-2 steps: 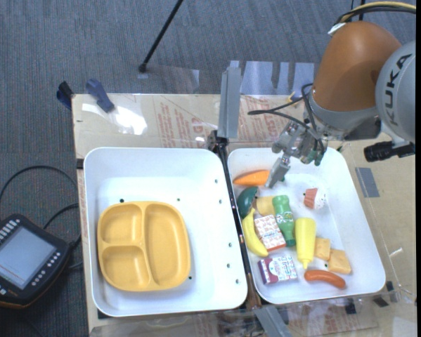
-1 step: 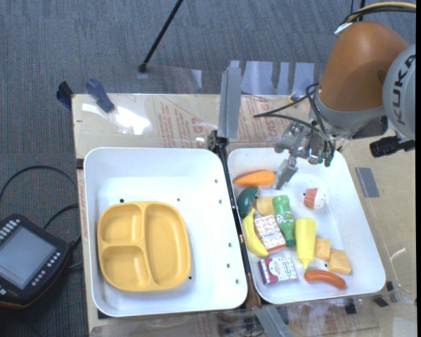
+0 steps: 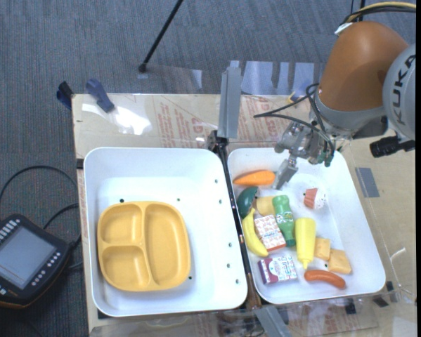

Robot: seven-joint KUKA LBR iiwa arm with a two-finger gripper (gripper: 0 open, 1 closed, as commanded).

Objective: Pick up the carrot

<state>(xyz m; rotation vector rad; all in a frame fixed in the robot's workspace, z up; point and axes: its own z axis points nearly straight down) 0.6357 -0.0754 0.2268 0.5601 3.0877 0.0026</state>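
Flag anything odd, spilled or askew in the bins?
Nothing stands out. The carrot lies in the right bin with the other toy food, the tool beside its tip. The yellow tray lies flat in the left bin.

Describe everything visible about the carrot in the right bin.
The carrot is a small orange toy, smooth like plastic, tapered, with a green stub at its left end. It lies flat and roughly crosswise near the far left corner of the right bin, just behind the dark green vegetable and apparently touching it. The gripper hangs by its right end; whether a fingertip touches the carrot cannot be told.
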